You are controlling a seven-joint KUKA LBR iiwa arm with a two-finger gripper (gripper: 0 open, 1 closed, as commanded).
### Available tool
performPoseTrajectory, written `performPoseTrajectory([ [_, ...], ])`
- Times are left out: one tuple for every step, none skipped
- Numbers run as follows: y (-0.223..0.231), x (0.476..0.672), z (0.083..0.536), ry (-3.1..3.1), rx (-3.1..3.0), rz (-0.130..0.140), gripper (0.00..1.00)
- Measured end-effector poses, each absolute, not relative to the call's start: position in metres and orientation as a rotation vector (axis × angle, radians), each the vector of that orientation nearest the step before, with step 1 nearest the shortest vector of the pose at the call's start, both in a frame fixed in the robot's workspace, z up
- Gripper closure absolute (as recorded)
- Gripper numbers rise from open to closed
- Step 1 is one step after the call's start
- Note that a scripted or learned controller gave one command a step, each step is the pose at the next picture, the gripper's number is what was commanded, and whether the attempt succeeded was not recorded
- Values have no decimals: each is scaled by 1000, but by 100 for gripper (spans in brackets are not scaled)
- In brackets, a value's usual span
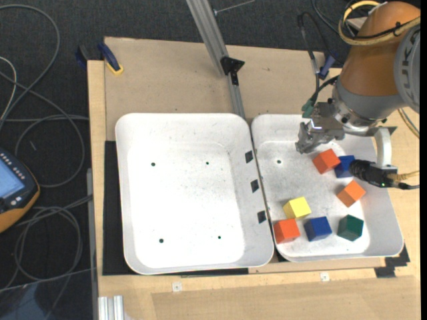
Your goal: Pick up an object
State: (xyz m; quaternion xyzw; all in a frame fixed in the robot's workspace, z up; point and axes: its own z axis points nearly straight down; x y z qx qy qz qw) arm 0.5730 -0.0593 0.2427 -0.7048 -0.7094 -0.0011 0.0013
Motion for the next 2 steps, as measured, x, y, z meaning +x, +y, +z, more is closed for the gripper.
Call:
performPoseTrajectory([
  [-3, 570, 253, -2230, -2212, -6, 100],
  [57, 578, 248, -2229, -2212, -4, 100],
])
